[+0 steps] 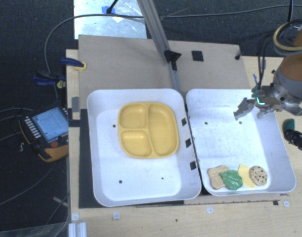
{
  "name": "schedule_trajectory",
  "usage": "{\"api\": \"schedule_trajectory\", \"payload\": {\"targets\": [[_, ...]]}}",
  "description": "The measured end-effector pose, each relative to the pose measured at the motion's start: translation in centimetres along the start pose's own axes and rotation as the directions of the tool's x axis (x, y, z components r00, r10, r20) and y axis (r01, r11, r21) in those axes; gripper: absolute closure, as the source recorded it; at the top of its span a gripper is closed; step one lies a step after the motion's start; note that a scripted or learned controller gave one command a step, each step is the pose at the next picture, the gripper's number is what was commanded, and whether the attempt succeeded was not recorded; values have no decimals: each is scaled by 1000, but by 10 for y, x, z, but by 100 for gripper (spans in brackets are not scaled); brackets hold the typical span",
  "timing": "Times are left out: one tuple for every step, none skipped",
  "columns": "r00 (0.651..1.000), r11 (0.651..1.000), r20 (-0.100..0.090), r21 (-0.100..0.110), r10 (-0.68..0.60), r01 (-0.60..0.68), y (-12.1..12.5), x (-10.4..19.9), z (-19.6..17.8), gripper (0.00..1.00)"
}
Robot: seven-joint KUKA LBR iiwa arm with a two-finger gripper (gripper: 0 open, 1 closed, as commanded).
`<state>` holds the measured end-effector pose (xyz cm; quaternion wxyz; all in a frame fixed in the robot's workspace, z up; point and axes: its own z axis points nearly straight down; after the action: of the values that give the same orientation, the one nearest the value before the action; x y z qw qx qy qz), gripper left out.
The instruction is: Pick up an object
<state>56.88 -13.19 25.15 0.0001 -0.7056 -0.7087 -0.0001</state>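
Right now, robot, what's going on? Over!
Gripper over right bin, far end, carrying nothing. Toy food clustered at near edge, untouched. Yellow plate in left bin. Path clear.

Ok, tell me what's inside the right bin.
The right bin holds toast, a green leafy piece, cheese and a cookie. The leaf covers part of the toast and cheese.

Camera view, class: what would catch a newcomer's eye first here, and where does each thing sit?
The yellow divided plate stands out most, lying in the left bin, toward its far side. Next comes a small cluster of toy food, a cookie, a green piece and bread-like slices, at the near edge of the right bin. The gripper hangs over that bin's far right corner, apart from the food.
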Motion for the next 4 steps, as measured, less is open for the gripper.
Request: {"api": "schedule_trajectory", "payload": {"targets": [[1000, 1000, 0, -1, 0, 0, 0, 0, -1, 0], [1000, 1000, 0, 2, 3, -3, 6, -7, 56, 0], [1000, 1000, 0, 3, 4, -4, -4, -8, 105, 0], [1000, 1000, 1, -3, 3, -3, -2, -3, 165, 0]]}}
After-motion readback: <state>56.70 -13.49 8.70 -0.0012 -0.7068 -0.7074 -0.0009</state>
